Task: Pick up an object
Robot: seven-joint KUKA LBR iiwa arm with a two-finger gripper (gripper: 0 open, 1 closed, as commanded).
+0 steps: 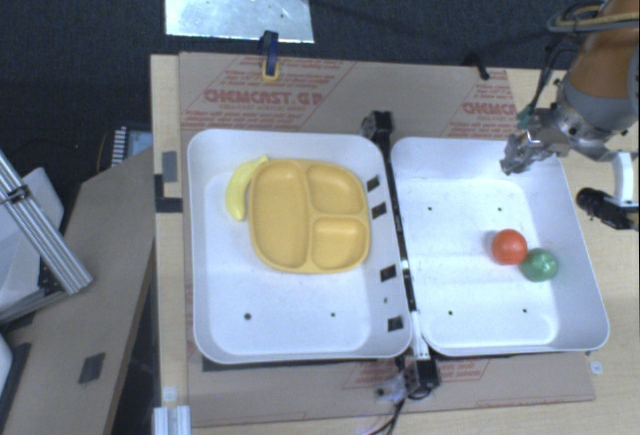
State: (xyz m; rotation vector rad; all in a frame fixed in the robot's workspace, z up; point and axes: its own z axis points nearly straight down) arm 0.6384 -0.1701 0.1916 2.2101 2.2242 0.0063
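While the jaws [522, 155] hover at the right bin's [450, 323] far edge, you can't tell their opening; the orange ball [509, 246] lies nearer the camera, well apart.

Table [165, 103] is light wood, topped by a brown cardboard sheet [330, 88] with red print. On the cardboard sit two shallow white bins side by side, touching along a black-clipped seam at centre. Left bin [290, 323] holds a yellow three-compartment tray [305, 215], with a banana [240, 188] tucked against the tray's left edge. Right bin [470, 318] holds a red-orange ball [509, 246] and a green ball [540, 265], touching, near its right wall. A yellow and blue clamp [270, 56] grips the cardboard's far edge. Cables [405, 388] trail off the near edge below the seam.
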